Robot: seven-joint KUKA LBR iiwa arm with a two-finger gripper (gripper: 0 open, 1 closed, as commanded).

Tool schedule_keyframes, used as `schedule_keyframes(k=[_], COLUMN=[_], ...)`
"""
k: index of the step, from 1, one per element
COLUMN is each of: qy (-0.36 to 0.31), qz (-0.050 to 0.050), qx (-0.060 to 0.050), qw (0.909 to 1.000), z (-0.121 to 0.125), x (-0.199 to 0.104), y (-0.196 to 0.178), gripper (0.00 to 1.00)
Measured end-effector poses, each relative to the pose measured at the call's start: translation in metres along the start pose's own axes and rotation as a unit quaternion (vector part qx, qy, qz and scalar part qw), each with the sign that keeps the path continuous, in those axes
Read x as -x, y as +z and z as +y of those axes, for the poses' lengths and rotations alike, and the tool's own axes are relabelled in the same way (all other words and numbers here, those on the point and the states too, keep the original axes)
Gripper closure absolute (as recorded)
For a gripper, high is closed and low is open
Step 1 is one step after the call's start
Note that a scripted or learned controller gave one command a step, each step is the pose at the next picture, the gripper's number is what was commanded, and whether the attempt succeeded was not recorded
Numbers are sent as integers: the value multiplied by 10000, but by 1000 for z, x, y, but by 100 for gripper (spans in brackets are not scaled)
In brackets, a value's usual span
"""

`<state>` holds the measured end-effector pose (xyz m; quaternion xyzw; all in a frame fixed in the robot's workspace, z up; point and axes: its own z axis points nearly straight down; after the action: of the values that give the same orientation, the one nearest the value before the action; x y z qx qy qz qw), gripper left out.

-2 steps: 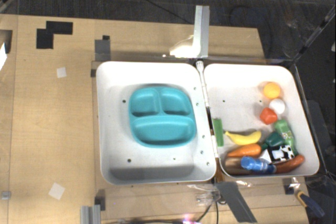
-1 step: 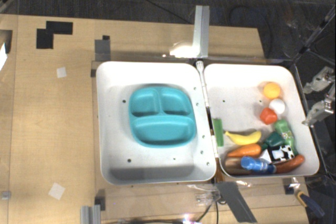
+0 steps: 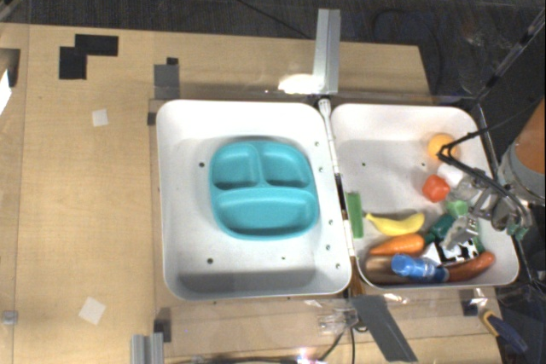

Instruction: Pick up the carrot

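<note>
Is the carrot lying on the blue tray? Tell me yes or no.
No: the carrot lies in the right bin below the banana, while the blue tray sits in the left bin.

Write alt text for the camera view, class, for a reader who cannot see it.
A robot gripper hovers over the right bin, near a carrot lying among toy foods, including a banana. The left bin holds a blue divided plate.

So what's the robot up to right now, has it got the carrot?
Gripper low in right bin, nothing seen held. Carrot lying free beside it. Banana and blue bottle crowd the carrot.
</note>
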<state>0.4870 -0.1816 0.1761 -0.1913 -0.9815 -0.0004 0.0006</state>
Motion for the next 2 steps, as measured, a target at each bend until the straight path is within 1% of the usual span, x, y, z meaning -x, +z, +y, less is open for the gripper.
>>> schedule_keyframes(k=[1, 2], qy=[-1186, -1005], qz=[-153, -96], qx=[10, 26], qw=[9928, 9949], z=[-8, 63], x=[14, 43], y=[59, 87], gripper=[0, 0])
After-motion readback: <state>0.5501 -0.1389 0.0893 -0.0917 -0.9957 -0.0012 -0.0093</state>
